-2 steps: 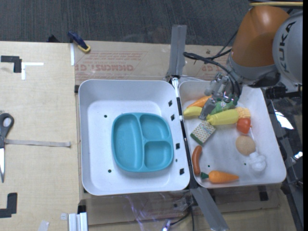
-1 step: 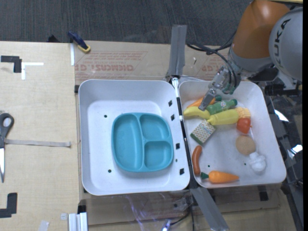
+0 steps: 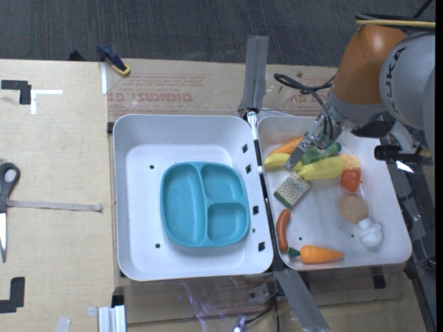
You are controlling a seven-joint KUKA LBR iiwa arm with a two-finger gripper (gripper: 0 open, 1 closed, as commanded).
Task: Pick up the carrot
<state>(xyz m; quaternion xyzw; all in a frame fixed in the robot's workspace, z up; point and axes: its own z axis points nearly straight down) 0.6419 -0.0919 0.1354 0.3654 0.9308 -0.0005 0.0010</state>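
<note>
Nearest to us, at the front edge of the right-hand shallow white bin point(image 3: 387, 254), we see the orange toy carrot with a green stub point(image 3: 320, 254) lying on its side, pointed end toward the right, free of the arm and well apart from it. Just to its left a slim red-orange chilli-shaped toy point(image 3: 282, 228) lies along the bin's left wall. Toward the right front corner sits a small white lumpy object point(image 3: 371, 235), and touching it from behind is a round beige ball-like piece point(image 3: 353, 208).

Further in, we find a grey-green rectangular block with a speckled face point(image 3: 293, 189) lying tilted, and to its right a small red tomato-like toy point(image 3: 350, 179). Behind these lies a yellow corn-cob toy with green husk point(image 3: 325, 167), with a yellow banana-shaped piece point(image 3: 277, 160) and an orange wedge point(image 3: 288, 146) at its left.

Over that cluster hangs the two-finger gripper point(image 3: 302, 155), lowered among the corn and banana pieces; we cannot tell how it is set, since the toys and wrist hide it. Above it rises the grey arm with its orange band point(image 3: 367, 61), entering from the right.

In the left-hand shallow white bin point(image 3: 138, 185) rests a teal plastic plate with three compartments point(image 3: 205, 204). On the wooden bench at far left lie scissors point(image 3: 5, 206), and at the back a blue-and-yellow clip point(image 3: 113, 59).
</note>
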